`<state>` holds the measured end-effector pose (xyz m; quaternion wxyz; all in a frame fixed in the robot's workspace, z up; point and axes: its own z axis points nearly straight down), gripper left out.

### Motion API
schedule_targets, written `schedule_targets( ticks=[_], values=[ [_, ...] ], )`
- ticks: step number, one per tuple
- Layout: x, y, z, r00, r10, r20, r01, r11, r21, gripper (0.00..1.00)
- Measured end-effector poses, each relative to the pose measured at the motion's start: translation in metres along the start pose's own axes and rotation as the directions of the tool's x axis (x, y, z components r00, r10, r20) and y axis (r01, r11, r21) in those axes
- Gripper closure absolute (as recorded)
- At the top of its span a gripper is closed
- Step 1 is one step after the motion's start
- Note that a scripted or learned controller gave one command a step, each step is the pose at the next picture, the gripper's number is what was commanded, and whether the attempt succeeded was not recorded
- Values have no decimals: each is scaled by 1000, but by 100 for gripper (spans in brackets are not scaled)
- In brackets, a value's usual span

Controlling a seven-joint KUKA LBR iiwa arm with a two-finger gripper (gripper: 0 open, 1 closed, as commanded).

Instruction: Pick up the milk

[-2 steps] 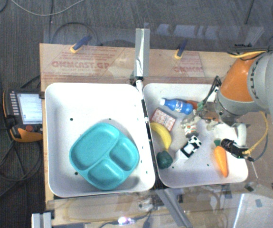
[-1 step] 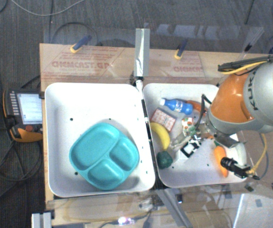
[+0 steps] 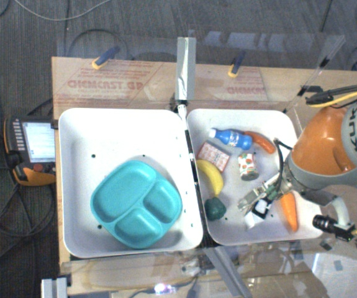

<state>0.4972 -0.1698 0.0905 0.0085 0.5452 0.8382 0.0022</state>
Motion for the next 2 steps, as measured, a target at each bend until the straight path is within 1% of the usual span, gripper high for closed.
schedule_targets(
  ticks=[1, 2],
  values=[
    [-2, 3, -13, 1000, 1, 6, -1, 1000, -8, 100],
    [68, 18, -112, 974, 225, -9, -225, 974, 17, 100]
  ],
)
